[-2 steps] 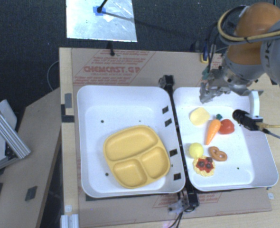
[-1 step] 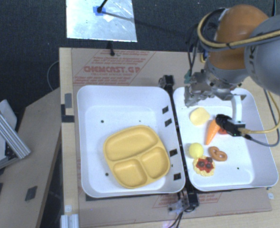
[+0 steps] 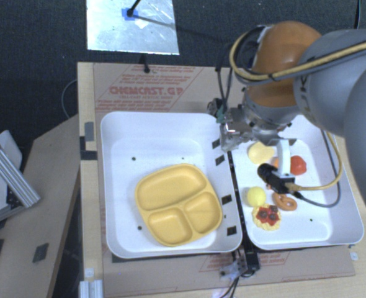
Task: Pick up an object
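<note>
Grey with an orange band, the arm (image 3: 332, 73) reached in from the right and hung over the far left corner of the right bin (image 3: 347, 228). The left bin (image 3: 118, 166) sat against it along the middle wall. It held one thing, a yellow tray (image 3: 177, 203) with three compartments, lying flat toward the near side. The gripper (image 3: 252, 135) stood low beneath the wrist, close to the middle wall. Whether it was open or closed could not be told, since the wrist covered it from above. Nothing showed in its grasp.

The likely targets lay in the right bin, all small. A pale yellow piece (image 3: 262, 153) lay just beside the gripper, partly under it, and looked the nearest candidate. A red piece (image 3: 298, 164) sat to the right of that. Toward the near side lay a yellow ball (image 3: 255, 196), with a pizza slice (image 3: 267, 216) just nearer than it. An orange ring (image 3: 287, 202) lay touching or almost touching the slice.

By my reading the task was at its approach stage. The arm was over the objects, but every one that showed rested on the bin floor, so no pick had been made. Left to do were the closing on one piece, most likely the pale one, and the lift clear of the bin.
</note>
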Motion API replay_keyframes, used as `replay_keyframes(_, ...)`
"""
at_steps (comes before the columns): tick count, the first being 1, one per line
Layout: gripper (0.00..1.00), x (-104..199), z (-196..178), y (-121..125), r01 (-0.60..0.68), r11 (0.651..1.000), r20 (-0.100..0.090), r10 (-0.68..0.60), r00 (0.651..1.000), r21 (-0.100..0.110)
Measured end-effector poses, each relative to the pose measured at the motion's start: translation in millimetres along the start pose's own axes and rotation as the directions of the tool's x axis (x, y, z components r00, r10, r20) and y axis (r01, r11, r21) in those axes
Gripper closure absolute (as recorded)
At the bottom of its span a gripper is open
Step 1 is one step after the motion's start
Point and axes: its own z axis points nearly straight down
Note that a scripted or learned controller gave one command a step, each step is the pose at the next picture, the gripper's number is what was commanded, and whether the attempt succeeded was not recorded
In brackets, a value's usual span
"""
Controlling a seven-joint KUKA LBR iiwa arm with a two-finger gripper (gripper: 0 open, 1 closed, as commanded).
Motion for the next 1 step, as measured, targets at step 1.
replay_keyframes(1, 1.00, 49.8, -10.0, -16.9, 0.001, 1.000, 0.000, -0.001, 1.000, -0.002)
